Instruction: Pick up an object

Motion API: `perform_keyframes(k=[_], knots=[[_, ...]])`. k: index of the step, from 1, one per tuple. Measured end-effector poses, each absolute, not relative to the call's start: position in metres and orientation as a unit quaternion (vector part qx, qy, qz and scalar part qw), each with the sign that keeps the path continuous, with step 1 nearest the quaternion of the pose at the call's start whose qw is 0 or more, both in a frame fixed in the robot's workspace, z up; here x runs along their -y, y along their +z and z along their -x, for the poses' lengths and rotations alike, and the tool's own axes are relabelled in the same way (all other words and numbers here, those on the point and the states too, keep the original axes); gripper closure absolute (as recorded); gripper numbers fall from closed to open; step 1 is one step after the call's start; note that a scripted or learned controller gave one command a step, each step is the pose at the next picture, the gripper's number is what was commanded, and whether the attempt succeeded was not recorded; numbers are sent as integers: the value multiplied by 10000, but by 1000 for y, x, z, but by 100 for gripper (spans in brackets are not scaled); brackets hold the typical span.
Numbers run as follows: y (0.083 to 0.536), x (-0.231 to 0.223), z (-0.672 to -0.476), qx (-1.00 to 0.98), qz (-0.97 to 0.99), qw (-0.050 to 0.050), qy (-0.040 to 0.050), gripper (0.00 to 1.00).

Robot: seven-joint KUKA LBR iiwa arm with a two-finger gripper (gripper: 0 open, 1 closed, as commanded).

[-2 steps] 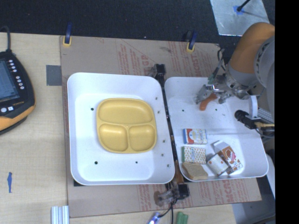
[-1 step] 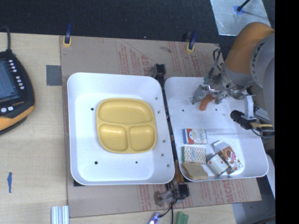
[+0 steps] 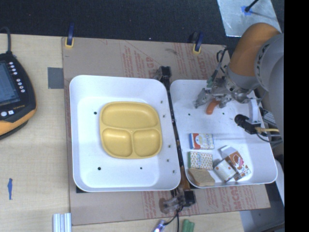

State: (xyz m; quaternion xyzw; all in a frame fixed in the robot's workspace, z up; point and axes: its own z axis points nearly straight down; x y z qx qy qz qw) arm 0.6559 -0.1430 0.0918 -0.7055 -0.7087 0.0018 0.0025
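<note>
My gripper [image 3: 211,100] is low over the back of the right bin [image 3: 263,151]. Its two grey fingers [image 3: 200,102] stand spread apart, so it is open. A small orange sausage-shaped item [image 3: 211,108] lies on the bin floor between the fingertips, with a gap to each finger. At the bin's front lie a red-and-blue carton [image 3: 201,140], a green patterned packet [image 3: 200,160], a brown bread slice [image 3: 202,178], a red-and-white box [image 3: 237,162] and a small grey can [image 3: 223,170].
The left bin [image 3: 84,168] holds a yellow divided plate [image 3: 130,129]. A black fitting with cables [image 3: 245,123] hangs from the arm over the right bin's right side. A teach pendant [image 3: 12,98] lies at the bench's left edge. Clamps [image 3: 165,73] join the bins.
</note>
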Motion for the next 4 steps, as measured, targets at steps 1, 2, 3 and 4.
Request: perform_keyframes(k=[1,2,3,4], knots=[[92,153,-656,7079,7063,-1,4,0],[92,153,-657,7079,7063,-1,3,0],[102,154,-655,7080,7063,28,27,100],[193,69,-657,7086,7056,8,-3,100]])
